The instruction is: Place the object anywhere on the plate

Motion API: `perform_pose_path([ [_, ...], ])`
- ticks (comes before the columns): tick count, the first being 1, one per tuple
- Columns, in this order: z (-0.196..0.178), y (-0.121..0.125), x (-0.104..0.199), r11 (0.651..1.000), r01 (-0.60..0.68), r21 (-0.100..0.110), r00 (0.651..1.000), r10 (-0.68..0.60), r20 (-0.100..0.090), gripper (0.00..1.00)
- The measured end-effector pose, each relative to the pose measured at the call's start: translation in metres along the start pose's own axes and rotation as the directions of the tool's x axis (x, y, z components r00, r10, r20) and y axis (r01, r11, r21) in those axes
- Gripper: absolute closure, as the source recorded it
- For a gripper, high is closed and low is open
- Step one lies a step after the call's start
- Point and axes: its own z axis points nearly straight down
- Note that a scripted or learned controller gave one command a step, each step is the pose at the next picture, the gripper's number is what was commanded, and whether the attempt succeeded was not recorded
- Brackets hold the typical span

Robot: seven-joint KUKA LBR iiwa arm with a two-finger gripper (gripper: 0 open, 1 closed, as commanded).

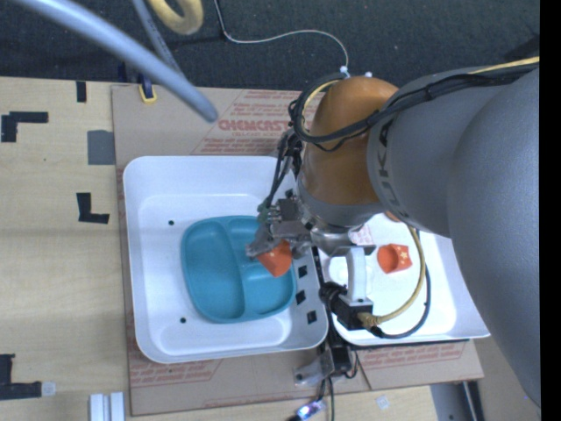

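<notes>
The end effector [273,251] hangs over the right part of the blue plate [223,270], which lies in the left white bin [149,235]. An orange object [279,260] sits right at its tip, over the plate's right compartment — it looks pinched between the fingers, though the wrist hides much of them, so whether it is truly gripped I cannot tell. To the end effector's right, in the right bin [447,314], rests a second orange piece [394,257] — well apart. Both bins stand on the tabletop [53,261].
</notes>
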Motion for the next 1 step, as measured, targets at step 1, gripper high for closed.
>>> perform_pose_path([
  [1, 0.0006, -0.0001, -0.0001, 1.0, 0.0, 0.001, 1.0, 0.0, 0.001, 0.0],
])
